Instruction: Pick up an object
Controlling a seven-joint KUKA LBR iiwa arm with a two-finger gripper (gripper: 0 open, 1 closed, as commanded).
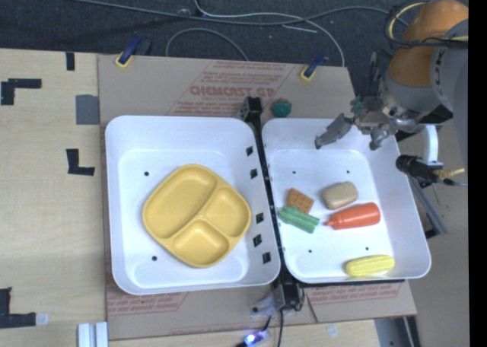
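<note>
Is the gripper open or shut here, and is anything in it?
Open and empty: the gripper hangs over the right bin's far edge, its two fingers spread apart with only white bin floor between them.

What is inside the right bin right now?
The right bin holds a waffle piece, a green bean pod, a tan potato, an orange carrot and a yellow corn cob. Nothing covers them.

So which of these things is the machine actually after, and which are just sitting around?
Part of the job (things it could pick up, all in the right bin):
- orange carrot
- yellow corn
- tan bread roll
- waffle cracker
- green pod
- the hand, open, above the bin's far edge

Just lying about:
- yellow divided plate in the left bin
- small teal object on the cardboard
- cables
</note>
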